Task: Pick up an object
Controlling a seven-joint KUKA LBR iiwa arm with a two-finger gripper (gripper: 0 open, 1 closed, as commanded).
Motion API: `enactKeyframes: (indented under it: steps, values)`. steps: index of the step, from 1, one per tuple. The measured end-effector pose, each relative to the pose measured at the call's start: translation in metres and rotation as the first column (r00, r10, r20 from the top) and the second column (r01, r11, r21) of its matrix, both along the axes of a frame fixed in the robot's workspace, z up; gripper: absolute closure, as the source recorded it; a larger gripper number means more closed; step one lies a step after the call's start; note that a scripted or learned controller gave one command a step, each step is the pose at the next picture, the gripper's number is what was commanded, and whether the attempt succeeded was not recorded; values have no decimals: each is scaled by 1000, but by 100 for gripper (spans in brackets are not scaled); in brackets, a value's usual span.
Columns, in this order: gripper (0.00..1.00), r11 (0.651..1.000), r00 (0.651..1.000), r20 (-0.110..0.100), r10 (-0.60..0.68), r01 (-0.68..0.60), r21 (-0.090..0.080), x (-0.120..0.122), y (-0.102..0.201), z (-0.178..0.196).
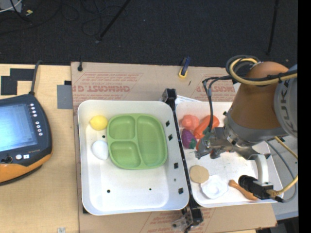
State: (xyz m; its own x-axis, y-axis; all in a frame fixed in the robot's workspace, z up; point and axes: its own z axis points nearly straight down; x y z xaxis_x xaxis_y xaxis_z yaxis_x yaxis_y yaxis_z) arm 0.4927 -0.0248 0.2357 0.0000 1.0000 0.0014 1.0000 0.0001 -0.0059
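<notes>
The right bin (232, 168) holds a salmon-pink piece (189, 122), an orange piece (210, 123), a purple piece (186, 138) with a small green bit (193, 143) beside it, a tan disc (198, 174) and a white lump (214, 188). My gripper (207, 148) hangs low over the left half of this bin. It sits just right of the purple piece and below the orange one. The arm's bulk hides the bin's right side. Nothing shows between the fingers.
The left bin (126, 198) carries a green divided plate (137, 141), a yellow lemon (98, 123) and a white egg (100, 150). A thin orange stick (237, 185) lies at the right bin's front. A control pendant (19, 135) rests on the bench at far left.
</notes>
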Motion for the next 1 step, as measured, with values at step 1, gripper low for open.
enactKeyframes:
  steps: [1]
  values:
    - [100, 1000, 1000, -1, 0, 0, -1, -2, 0, -17]
